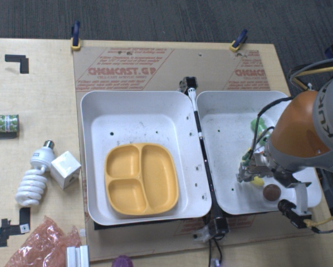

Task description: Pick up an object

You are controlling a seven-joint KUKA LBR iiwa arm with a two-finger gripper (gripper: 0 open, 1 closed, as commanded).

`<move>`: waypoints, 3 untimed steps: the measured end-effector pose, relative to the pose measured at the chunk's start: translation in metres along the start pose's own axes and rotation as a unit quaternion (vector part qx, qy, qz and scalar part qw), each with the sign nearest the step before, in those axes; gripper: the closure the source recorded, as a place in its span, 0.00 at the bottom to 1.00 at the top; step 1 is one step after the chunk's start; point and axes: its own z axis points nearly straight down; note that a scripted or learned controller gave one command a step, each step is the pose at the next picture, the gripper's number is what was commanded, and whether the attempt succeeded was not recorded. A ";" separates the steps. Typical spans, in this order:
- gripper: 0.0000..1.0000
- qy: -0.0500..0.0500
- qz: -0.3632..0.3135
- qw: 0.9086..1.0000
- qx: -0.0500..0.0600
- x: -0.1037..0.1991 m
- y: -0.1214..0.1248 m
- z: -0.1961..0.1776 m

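My gripper (249, 172) is low in the right bin (222, 149), near its front right part, under the grey and orange wrist. A small yellow object (259, 181) lies right at the gripper's tip, touching or just beside it; I cannot tell whether it is held. A brown round object (272, 192) rests on the bin floor just to the right of the yellow one. A green object (258, 127) lies farther back in the same bin, partly hidden by the arm and a cable.
The left bin (94, 149) holds a yellow divided plate (141, 178). Outside the bins on the left lie a spiral light bulb (34, 174), a white cube (65, 168), a green can (6, 124) and a pink mesh bag (41, 243).
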 end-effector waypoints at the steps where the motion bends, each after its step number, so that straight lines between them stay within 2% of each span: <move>1: 1.00 0.000 -0.003 1.000 0.001 0.051 0.086 -0.090; 2: 0.00 0.000 -0.003 1.000 0.001 0.051 0.086 -0.090; 3: 0.00 0.000 -0.002 1.000 0.002 -0.011 0.114 0.009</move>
